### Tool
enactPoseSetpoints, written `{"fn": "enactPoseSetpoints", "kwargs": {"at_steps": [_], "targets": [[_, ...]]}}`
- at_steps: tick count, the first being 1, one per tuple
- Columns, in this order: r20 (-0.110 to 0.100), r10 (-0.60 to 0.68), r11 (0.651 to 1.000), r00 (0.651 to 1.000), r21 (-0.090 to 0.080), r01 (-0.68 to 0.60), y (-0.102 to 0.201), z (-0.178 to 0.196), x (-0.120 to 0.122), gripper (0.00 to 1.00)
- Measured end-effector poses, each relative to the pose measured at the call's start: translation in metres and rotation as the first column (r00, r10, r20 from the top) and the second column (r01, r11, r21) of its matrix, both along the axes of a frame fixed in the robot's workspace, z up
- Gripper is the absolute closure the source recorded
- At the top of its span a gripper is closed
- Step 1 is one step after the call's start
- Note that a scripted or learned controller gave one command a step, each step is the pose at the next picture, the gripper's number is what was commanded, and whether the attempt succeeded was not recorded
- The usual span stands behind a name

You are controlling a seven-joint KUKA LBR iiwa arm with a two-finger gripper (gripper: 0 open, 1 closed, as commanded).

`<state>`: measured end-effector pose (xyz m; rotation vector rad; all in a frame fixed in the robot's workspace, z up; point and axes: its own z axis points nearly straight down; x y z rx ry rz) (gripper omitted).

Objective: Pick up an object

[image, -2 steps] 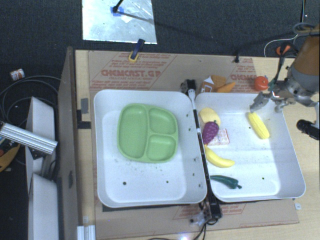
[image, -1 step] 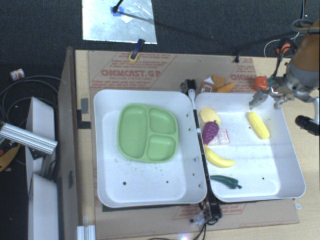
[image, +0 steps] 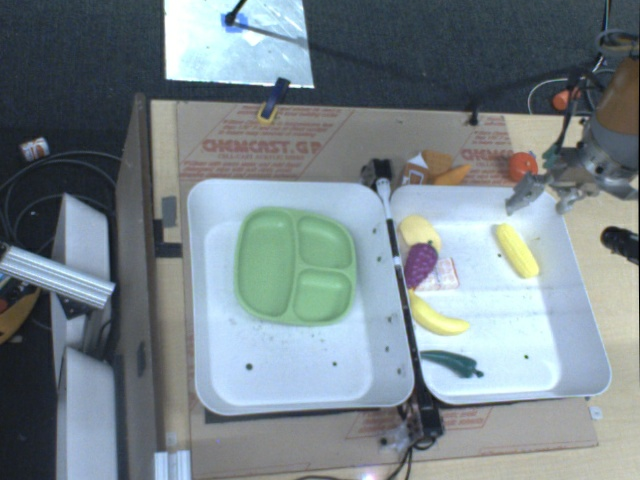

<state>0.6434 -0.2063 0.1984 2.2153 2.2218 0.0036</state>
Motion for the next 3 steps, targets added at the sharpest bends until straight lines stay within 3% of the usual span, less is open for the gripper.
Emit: {"fn": "enactPoseSetpoints", "kwargs": {"at_steps": [3], "targets": [[0.000,0.003,1.000,1.000,-0.001,-0.003,0.0000,-0.0073,0.0103,0.00]]}}
